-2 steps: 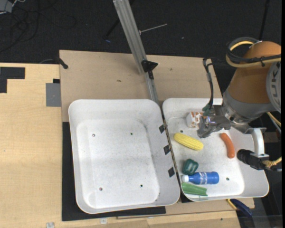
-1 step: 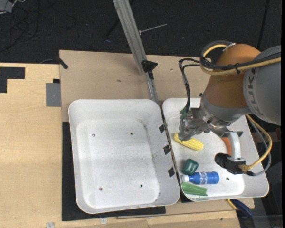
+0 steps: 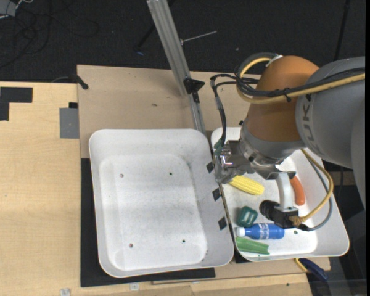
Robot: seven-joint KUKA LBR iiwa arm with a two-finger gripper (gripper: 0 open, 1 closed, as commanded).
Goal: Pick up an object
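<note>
My gripper [image 3: 224, 165] hangs low over the left edge of the right bin [image 3: 333, 242], close to the wall between the two bins. Just right of it lies a yellow ridged object [image 3: 247, 185], touching or nearly touching the gripper. Nearer the front of that bin are a dark green piece [image 3: 246, 215], a blue bottle with a white cap [image 3: 262, 232] and a light green flat piece [image 3: 253, 246]. An orange object [image 3: 298, 190] and a white one [image 3: 285, 189] lie to the right. The arm hides the bin's far part.
The left white bin [image 3: 111, 147] sits beside the right one. A slanted metal rail [image 3: 172, 48] rises behind the bins. Bare bench surface stretches to the left [image 3: 31, 196].
</note>
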